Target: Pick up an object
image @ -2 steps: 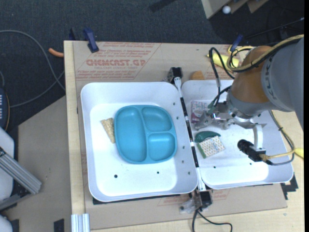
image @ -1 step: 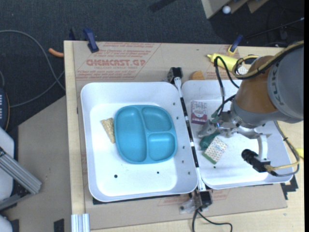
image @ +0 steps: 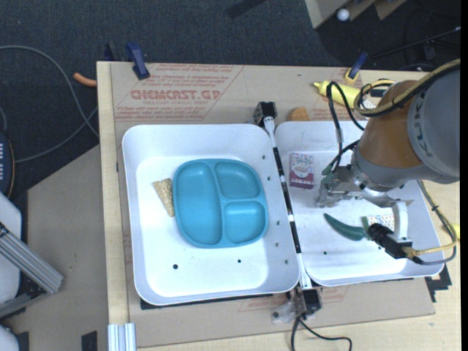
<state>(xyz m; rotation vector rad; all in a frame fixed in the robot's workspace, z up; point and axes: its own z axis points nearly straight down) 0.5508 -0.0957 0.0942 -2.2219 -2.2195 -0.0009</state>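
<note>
The two-finger gripper (image: 330, 193) – jaw state I cannot tell – hangs in the right white bin (image: 322, 265), just beside a small pink-labelled packet (image: 300, 169) and a curved green plastic piece (image: 345, 226).

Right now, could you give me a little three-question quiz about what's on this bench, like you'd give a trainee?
1. True or false: the blue divided plate lies in the left bin.
2. Which bin is the end effector over: A) left, B) right?
3. Fill in: just left of the end effector lies a small ___ packet.

Key: 1 true; 2 B; 3 pink-and-white.
</note>
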